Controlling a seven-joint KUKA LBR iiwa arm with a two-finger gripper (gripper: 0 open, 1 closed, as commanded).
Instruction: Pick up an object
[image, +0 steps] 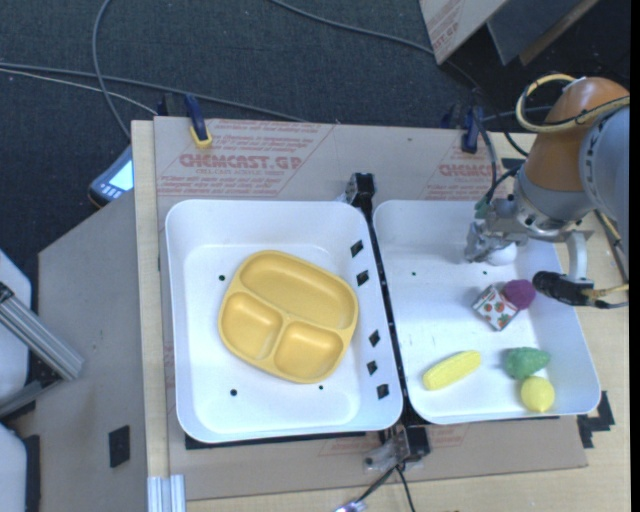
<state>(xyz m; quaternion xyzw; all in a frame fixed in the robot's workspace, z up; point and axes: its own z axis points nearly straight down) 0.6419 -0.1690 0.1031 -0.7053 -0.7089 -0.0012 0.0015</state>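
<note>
The arm (575, 150) comes in from the right side of the table (300, 150), its orange band bulging high over the far right corner and the grey wrist bending down and leftward from it. The pincer (487, 248) hangs low over the back part of the right bin (420, 250), pointing down at the white floor there, with something small and pale just beneath or beside its tip. From here I cannot tell whether it is released or clenched, and nothing is plainly caught in it. A black cable loops off the wrist toward the bin's right rim.

The things to pick lie in that same right bin, nearer the front. A small patterned cube (495, 307) sits just beside a purple piece (519, 293), the two touching or nearly so, a little in front of the pincer. Further forward lies a yellow corn cob (451, 370), tilted, and near the front right corner a green piece (524, 361) with a yellow lemon (537, 394) just beside it.

The left bin (200, 240) holds a yellow divided tray (288, 316), lying flat and skewed in the middle.
</note>
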